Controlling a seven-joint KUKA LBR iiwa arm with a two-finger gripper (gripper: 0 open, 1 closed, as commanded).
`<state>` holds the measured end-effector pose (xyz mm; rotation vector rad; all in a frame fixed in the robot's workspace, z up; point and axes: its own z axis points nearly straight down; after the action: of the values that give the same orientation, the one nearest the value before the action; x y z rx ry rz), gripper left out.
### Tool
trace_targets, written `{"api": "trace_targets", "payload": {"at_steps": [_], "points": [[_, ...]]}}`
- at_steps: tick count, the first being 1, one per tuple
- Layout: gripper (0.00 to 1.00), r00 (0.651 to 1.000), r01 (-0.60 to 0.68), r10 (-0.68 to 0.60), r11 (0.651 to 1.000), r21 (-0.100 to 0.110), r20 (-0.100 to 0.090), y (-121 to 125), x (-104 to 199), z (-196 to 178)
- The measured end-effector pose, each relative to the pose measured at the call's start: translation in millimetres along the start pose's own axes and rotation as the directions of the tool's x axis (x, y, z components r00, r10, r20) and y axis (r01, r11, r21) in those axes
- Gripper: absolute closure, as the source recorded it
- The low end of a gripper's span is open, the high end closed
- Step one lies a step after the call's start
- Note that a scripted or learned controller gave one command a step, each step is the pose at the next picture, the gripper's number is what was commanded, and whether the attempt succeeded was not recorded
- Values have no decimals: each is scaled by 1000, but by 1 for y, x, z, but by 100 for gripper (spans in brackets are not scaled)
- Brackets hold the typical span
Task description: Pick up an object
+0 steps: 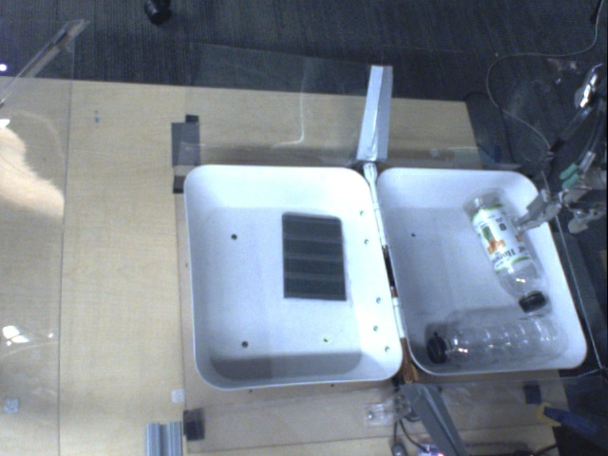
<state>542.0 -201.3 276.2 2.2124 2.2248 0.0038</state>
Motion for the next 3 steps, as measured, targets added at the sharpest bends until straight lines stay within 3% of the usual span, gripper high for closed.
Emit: {"api": "trace_targets", "payload": {"at_steps": [1, 2, 3], "points": [[0, 979, 203, -203, 979, -2, 1, 44, 17, 32], [0, 972, 235, -235, 972, -3, 1, 57, 36, 27], [0, 957, 289, -289, 957, 0, 0, 67, -4, 112]]}}
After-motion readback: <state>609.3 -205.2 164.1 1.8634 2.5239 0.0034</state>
